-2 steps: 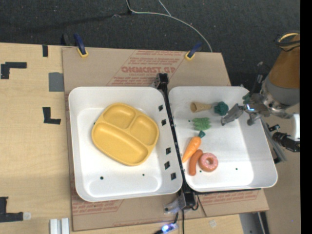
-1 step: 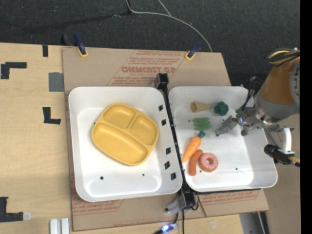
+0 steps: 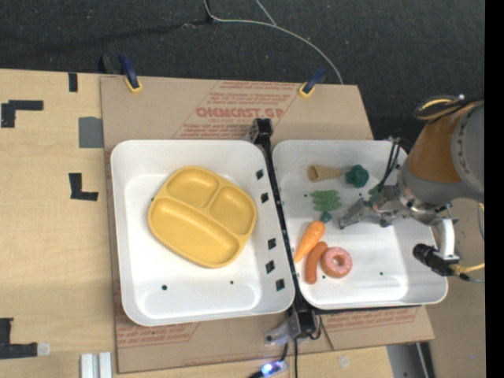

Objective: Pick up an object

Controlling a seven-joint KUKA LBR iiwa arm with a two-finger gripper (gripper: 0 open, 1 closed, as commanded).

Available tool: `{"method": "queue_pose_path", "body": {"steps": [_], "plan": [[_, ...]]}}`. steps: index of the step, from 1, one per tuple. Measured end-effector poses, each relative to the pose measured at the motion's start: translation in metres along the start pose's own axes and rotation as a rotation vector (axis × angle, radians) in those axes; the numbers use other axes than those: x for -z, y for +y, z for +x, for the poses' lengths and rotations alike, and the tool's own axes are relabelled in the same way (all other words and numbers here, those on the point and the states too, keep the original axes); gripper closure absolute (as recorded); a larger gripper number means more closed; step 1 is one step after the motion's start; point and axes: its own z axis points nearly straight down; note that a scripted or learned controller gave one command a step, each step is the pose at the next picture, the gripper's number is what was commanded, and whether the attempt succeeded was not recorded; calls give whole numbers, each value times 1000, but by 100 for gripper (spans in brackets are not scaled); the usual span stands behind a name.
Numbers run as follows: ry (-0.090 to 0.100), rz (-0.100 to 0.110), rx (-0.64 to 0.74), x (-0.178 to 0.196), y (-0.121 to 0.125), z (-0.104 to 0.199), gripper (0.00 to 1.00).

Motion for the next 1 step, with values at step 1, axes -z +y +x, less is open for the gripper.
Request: {"method": "queue_pose_path", "body": {"steps": [1], "plan": [[-1,-3,0,13,1,0,100]]}}
